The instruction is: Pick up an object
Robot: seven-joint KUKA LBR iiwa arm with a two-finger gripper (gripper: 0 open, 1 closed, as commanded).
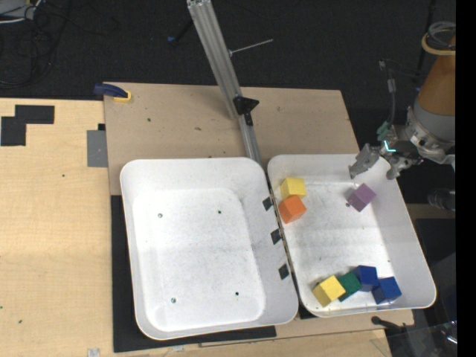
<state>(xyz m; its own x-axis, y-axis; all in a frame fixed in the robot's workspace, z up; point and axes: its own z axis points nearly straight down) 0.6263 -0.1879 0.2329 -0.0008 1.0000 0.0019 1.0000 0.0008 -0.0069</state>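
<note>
Our end effector (379, 163) hangs with fingers spread, nothing between them, over the far edge of the right bin (416, 251). Just below lies the purple block (361, 197), apart from the fingers. We judge it light, rigid, best pinched across opposite flat faces.

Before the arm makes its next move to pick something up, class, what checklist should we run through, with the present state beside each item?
1. Gripper free of any load: ok, nothing sits between its fingers.
2. A target close by: ok, the purple block lies just below the gripper in the right bin.
3. Space around the purple block: ok, it lies apart from the other blocks.
4. Gripper directly over the purple block: cannot tell from this slanted view.
5. Other targets easy to take: not ok, the yellow block touches the orange block, and four more crowd the near corner.
</note>
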